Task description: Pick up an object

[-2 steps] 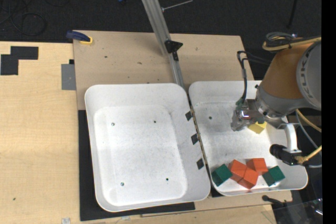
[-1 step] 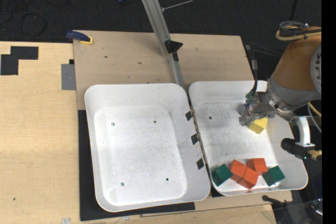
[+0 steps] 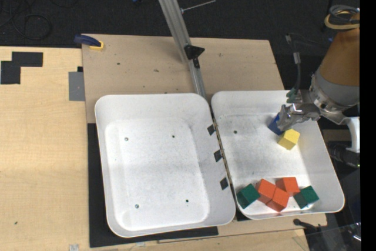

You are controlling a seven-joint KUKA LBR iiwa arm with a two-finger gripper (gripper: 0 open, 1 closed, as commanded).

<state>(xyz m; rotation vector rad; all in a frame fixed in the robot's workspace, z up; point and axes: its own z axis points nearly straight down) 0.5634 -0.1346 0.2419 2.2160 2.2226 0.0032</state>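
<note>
My gripper [image 3: 286, 121] reaches in from the right over the upper right part of the right bin [image 3: 252, 106]. Just left of its tip lies a blue block [image 3: 274, 124], partly hidden by the gripper. A yellow block [image 3: 288, 139] rests on the bin floor right below the gripper tip. At the bin's front edge sits a cluster of blocks: a green one [image 3: 248, 194], orange-red ones [image 3: 275, 193] and another green one [image 3: 305, 196].
The left bin [image 3: 111, 111] lies beside the right one, joined by black clips [image 3: 216, 155]. A slanted aluminium bar [image 3: 174, 19] rises behind the bins. The orange-banded arm [image 3: 342, 62] fills the right side.
</note>
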